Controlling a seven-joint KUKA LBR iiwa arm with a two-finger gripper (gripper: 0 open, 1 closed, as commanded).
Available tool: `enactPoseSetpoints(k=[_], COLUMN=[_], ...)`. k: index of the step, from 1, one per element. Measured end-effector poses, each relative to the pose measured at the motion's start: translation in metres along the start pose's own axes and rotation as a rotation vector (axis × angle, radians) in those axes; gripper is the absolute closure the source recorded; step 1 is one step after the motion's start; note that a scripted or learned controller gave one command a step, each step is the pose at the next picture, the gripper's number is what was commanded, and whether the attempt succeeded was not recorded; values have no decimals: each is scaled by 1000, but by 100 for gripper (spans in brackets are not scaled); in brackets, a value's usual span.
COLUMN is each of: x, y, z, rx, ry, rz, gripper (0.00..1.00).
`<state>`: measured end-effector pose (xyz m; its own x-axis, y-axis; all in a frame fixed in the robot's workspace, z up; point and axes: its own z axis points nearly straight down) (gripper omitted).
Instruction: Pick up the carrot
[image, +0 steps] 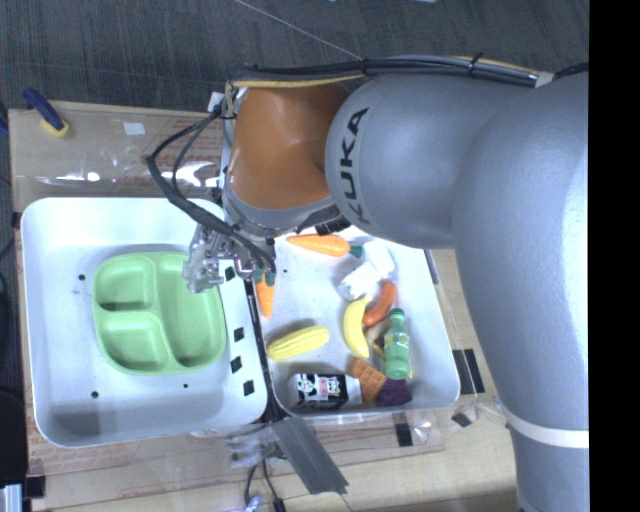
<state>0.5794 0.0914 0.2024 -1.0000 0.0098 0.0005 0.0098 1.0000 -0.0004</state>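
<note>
1. Counter: light wood top, clear plastic sheeting taped across its far side. A blue-and-yellow object lies at the far left corner.
2. Room: dark floor beyond the counter's far edge; nothing else of it is legible.
3. Two shallow white bins sit side by side and touch along a shared divider marked with black squares.
4. Left bin holds a green compartment tray, three sections, lying flat.
5. Right bin holds the clutter: corn cob, banana, green bottle, small dark carton, a white piece and some smaller toy foods near the front wall.
6. Two carrots are visible. One carrot lies flat at the far end of the right bin, just beside the arm's wrist. A second, smaller carrot sits against the divider, directly below the end effector.
7. End effector hangs over the divider, at the tray's right edge. Too cluttered with cables to tell whether it is spread or pressed together, or whether it touches the smaller carrot.
8. Arm covers most of the right side; orange band sits above the wrist.
</note>
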Motion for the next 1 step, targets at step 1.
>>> enactPoseSetpoints(k=[1], x=[-29], y=[91], z=[22], rx=[-1], ry=[-1], rz=[-164], gripper=[100])
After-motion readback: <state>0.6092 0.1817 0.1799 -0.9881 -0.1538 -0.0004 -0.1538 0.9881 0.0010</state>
